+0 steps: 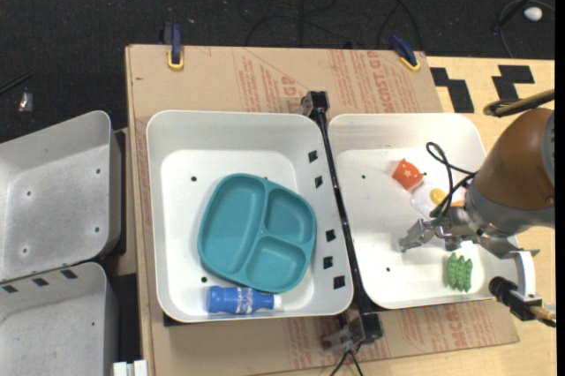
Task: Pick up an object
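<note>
On the tabletop, the right bin holds the arm's hand, low over its floor, fingers spread and gripping nothing. The green toy lies just beside it toward the near right corner, long axis running near-to-far.

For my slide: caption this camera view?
Gripper hovers in right bin near green toy; teal plate lies in left bin.

You have a brown board bench carrying two white bins: the left bin and right bin sit side by side (touching along the middle), spanning its width.
</note>
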Controlling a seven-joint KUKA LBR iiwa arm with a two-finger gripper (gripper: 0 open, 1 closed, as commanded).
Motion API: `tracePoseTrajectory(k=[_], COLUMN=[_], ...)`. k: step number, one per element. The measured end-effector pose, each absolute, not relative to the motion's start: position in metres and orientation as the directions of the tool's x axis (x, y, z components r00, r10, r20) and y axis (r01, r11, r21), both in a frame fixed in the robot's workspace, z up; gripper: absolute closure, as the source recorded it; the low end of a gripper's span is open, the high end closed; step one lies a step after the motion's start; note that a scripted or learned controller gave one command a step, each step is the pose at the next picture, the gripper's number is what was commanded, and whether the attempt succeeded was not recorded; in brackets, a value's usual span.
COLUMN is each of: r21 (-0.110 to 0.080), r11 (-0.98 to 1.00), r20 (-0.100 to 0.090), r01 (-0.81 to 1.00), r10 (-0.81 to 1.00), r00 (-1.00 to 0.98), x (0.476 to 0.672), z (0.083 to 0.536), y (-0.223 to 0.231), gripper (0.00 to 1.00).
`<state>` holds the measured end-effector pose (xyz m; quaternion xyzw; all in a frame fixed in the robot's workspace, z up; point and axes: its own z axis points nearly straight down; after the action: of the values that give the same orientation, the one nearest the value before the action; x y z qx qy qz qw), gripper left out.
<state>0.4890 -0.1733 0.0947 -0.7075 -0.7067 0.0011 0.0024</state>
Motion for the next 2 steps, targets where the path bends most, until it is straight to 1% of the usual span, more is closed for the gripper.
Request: tracePoseTrajectory(k=[1,2], r21=[0.000,0.006], r11=[-0.002,0.003], r20=[0.000,-0.002], r01=[1.000,1.000], r10=[1.000,1.000], r00=[0.002,-0.003], x=[0.490,0.495], z=[0.108,0.171], y=[-0.174,-0.171], gripper=[1.00,1.00])
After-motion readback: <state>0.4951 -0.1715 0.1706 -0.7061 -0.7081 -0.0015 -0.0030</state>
